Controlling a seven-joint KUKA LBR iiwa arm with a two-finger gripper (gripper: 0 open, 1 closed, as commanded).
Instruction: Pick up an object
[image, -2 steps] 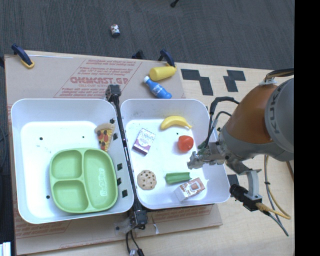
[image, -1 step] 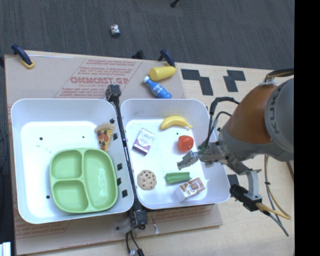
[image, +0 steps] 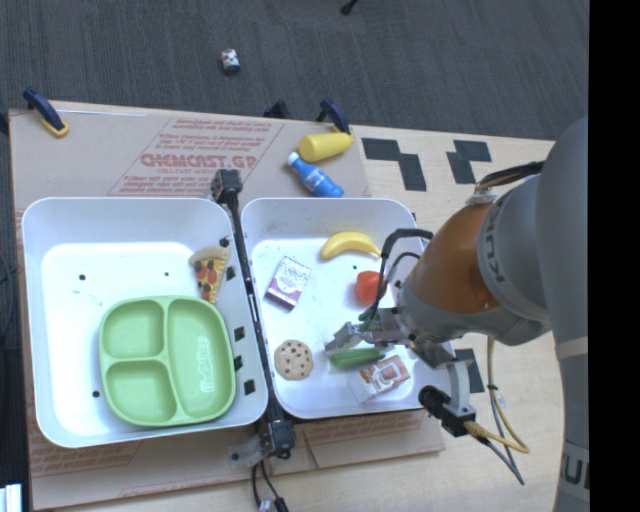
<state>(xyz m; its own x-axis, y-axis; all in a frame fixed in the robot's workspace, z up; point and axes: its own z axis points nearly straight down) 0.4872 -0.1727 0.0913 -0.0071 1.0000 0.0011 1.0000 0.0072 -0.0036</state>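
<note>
Green, long and narrow: a pepper-like piece (image: 356, 355) lies in the right bin (image: 262, 225), low and right of centre. The gripper (image: 350, 337) sits directly over it, its metal fingers (image: 345, 333) reaching in from the arm (image: 470, 270) on the right. Whether the jaws are apart or clamped on the green piece cannot be told; the fingertips are small and overlap the piece.

Positions relative to the green piece:
- Cookie (image: 293, 358), round and tan with dark chips: just to its left, apart from it.
- Clear packet with orange print (image: 385, 375): just below and to its right, near or touching; contact not resolvable.
- Red round object (image: 368, 286): above it, partly covered by the wrist.
- Banana (image: 350, 245): further above, near the bin's far wall.
- Small purple and white box (image: 288, 282): up and to the left.

Left bin (image: 60, 225), well to the left of the green piece: a light green divided tray (image: 167, 360) and a pizza slice toy (image: 209, 272) by the wall shared with the right bin.

Outside the bins, far above the green piece on the cardboard: a blue bottle (image: 315, 177) and a yellow object (image: 324, 146) lying close together.
</note>
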